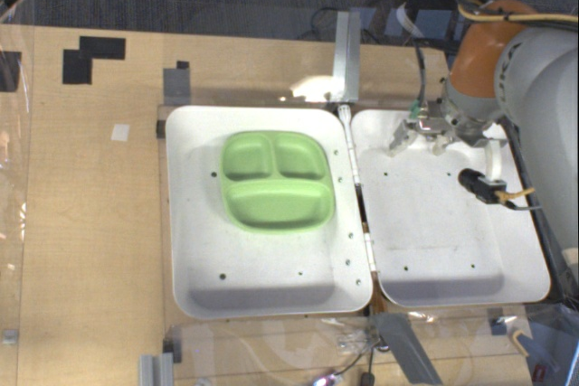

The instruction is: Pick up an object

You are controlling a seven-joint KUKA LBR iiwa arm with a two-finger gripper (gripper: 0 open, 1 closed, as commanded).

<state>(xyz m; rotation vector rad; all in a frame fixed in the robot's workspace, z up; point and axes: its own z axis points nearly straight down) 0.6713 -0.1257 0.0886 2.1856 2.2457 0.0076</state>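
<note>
Gripper [418, 138] open over right bin [452, 280], green divided tray [276, 180] in left bin [194, 285], long axis across it

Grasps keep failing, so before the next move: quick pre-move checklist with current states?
1. Target present: green three-compartment plastic tray lies flat in the left white bin: ok.
2. Tool positioned over target: it is over the right white bin, far corner, apart from the tray: not ok.
3. Tool finger state: cannot tell.
4. Anything held between the tool's fingers: cannot tell.
5. Tray top unobstructed: ok.
6. Black cable hangs over the right bin, could snag: not ok.
</note>
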